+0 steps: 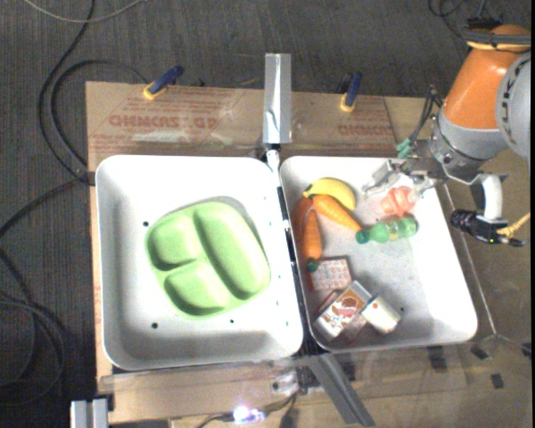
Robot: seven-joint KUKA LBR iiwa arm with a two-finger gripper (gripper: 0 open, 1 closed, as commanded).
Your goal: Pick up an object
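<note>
Fingers (398, 173) spread just above a pinkish object (396, 202) in right bin (459, 279)

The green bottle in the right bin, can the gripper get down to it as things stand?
Probably yes. The green bottle lies on top with nothing over it, and the gripper hovers just above. A pinkish object sits close beside it and may crowd the fingers.

Grey arm reaching from right, orange band, tool (394, 175) lowered
</note>
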